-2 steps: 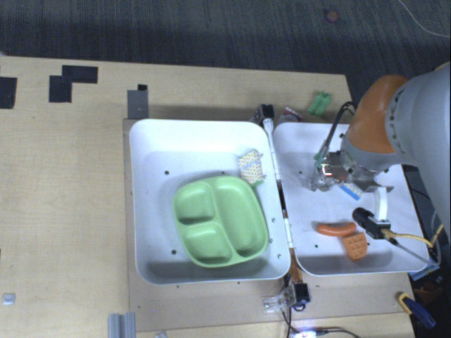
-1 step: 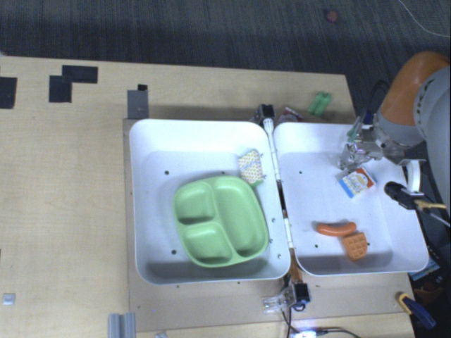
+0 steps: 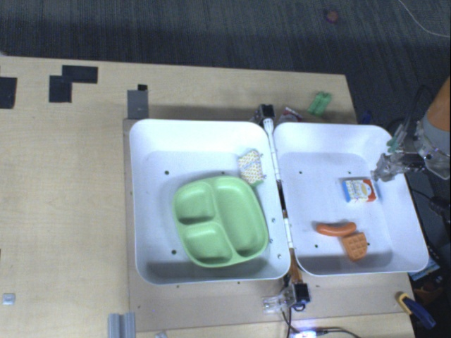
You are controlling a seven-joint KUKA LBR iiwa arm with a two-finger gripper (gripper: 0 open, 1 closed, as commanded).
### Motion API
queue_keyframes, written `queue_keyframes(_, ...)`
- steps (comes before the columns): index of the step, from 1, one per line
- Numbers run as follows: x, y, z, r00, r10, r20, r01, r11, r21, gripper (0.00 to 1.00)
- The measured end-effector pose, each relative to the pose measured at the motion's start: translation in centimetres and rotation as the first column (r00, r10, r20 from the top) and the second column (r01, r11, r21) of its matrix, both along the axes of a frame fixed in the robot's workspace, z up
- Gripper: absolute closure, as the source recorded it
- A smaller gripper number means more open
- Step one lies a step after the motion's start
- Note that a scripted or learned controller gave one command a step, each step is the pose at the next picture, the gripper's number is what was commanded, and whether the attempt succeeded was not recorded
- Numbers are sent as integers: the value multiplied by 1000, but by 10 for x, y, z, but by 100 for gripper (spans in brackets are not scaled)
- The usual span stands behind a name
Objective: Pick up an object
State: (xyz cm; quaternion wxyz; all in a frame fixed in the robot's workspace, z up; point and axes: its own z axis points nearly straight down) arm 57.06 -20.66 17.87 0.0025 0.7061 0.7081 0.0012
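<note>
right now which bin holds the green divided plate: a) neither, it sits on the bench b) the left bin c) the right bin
b: the green divided plate lies inside the left bin, while the right bin holds the hot dog and waffle.

Two white bins (image 3: 151, 189) side by side on a wooden bench (image 3: 63, 210), dark carpet (image 3: 211, 20) beyond

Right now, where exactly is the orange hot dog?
The hot dog lies in the right bin, toward its near edge, just above the waffle piece and below the small blue-and-white packet.
</note>
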Motion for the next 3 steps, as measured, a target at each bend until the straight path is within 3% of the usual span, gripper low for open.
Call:
queue_keyframes(1, 82, 1, 49, 1000, 3, 1, -3, 1000, 0, 100)
queue_keyframes(2, 81, 1, 48, 1000, 3, 0, -3, 1000, 1, 0)
queue_keyframes(3, 98, 87, -51, 1000, 3, -4, -3, 1000, 4, 0)
